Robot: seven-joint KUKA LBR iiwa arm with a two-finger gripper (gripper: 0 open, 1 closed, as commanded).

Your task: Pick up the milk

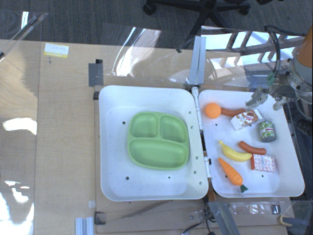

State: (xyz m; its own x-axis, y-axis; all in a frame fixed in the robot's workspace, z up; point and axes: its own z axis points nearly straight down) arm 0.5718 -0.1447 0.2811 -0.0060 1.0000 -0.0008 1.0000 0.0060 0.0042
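Observation:
The milk (pixel 246 119) is a small white carton with a red label, lying on its side in the back part of the right bin (pixel 293 180). My gripper (pixel 267 102) hangs over the bin's back right corner, just behind and to the right of the carton. It is open, with one finger (pixel 255 99) near the carton's far end, and nothing sits between the fingers.
Around the milk lie an orange (pixel 212 110), a green can (pixel 266 130), a banana (pixel 234 152), a sausage (pixel 252 148), a carrot (pixel 231 172) and a red-and-white box (pixel 264 164). The left bin (pixel 112 180) holds a green divided plate (pixel 158 140).

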